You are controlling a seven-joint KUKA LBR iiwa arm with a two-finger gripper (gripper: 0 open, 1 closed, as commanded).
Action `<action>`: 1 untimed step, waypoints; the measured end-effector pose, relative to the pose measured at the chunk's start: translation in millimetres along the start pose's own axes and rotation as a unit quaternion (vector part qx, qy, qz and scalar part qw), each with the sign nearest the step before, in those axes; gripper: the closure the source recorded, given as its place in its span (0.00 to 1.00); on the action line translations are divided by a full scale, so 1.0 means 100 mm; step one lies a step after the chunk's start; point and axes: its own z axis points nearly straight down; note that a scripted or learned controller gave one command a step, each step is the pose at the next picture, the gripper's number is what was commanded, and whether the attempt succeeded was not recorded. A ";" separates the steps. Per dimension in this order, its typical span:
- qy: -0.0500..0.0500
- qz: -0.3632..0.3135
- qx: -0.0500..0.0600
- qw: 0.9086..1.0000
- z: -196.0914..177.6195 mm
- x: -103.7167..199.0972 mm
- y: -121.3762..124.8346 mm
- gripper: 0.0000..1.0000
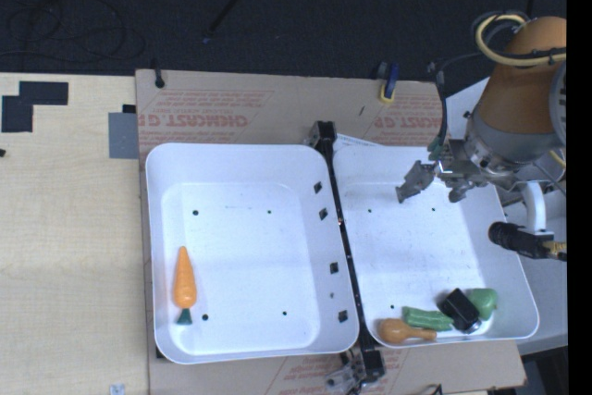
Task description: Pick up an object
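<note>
I see my gripper (433, 180) hanging open and empty over the right bin's (407, 227) far end — the nearest pickings, the green piece (425, 318) lying crosswise among them, sit well toward the near rim.

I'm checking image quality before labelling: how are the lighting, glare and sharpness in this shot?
In the camera view the lighting is even and soft; the white bins look bright with little detail on their floors but no hard glare. The orange carrot casts only a faint shadow. The gripper and the small items at the right bin's near corner are slightly soft. The background above the bench is dark.
</note>
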 end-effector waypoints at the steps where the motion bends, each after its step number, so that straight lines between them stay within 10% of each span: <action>1: 0.000 -0.003 -0.007 1.000 -1.45 0.47 0.04 0.00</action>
